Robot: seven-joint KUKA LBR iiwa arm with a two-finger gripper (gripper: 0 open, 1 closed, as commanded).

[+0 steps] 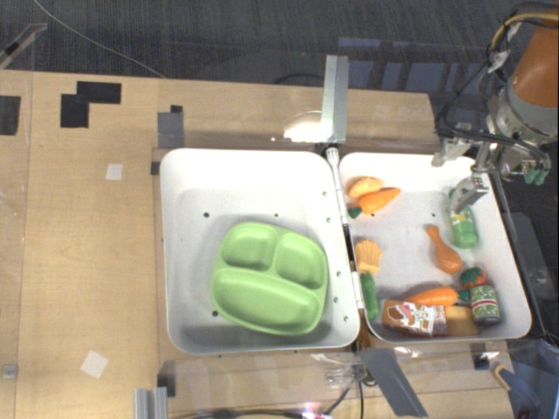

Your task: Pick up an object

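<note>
My gripper [468,190] hangs over the far right part of the right bin [410,225], just above a small green bottle [464,230] that lies near the bin's right wall. Nothing can be seen held in it. An orange drumstick-shaped toy [444,250] lies just left of the bottle. A carrot [378,200] and a yellow-orange fruit [363,185] sit at the bin's far left corner.
Along the right bin's near side lie a printed packet [419,319], another carrot [434,298], a red-labelled can [485,305], a green cucumber [369,293] and a yellow corn-like piece [368,255]. A green divided plate [269,276] rests in the left bin [188,234].
</note>
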